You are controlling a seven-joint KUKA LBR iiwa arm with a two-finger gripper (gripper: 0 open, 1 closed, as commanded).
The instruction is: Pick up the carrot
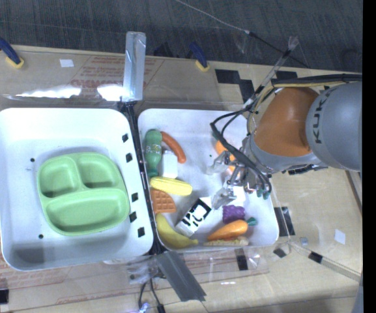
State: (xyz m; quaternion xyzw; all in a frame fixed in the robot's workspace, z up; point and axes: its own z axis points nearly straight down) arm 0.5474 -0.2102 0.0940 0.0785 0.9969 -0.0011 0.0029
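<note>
The carrot (233,229), orange with a green top pointing right, lies near the front wall of the right bin (194,119), just below a purple bunch of grapes (234,212). My gripper (220,182) hangs over the right half of that bin, a little above and left of the carrot. Its two silvery fingers (225,198) stand apart with nothing between them. The nearer finger is close above the grapes. The orange wrist band (284,128) and cables hide the bin's right wall.
The right bin also holds a green cucumber (152,150), an orange sausage (174,147), a yellow corn cob (171,186), a waffle (163,203), a banana (173,235) and a black-and-white box (195,216). A green divided plate (82,191) sits in the left bin (12,129).
</note>
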